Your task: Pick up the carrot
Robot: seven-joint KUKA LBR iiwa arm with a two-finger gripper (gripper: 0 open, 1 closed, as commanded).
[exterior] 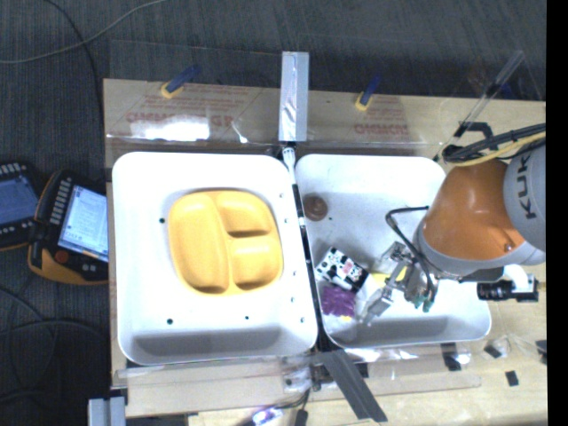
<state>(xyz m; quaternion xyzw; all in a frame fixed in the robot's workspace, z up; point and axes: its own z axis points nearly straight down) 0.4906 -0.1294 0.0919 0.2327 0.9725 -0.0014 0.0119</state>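
While partly hidden, carrot (377, 280) beside gripper (380, 298).

Robotics lab, wooden bench (497, 114) w/ clamps, teach pendant (67, 229) on carpet, loose cables (53, 25)

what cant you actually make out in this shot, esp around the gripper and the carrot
- Carrot: in the camera view no shape in the right bin can be told as a carrot; the arm's orange band covers part of the floor.
- Gripper: small and blurred, so its state is unclear.
- Purple item and black-and-white item: too small to identify.
- Brown round thing: too small to name.
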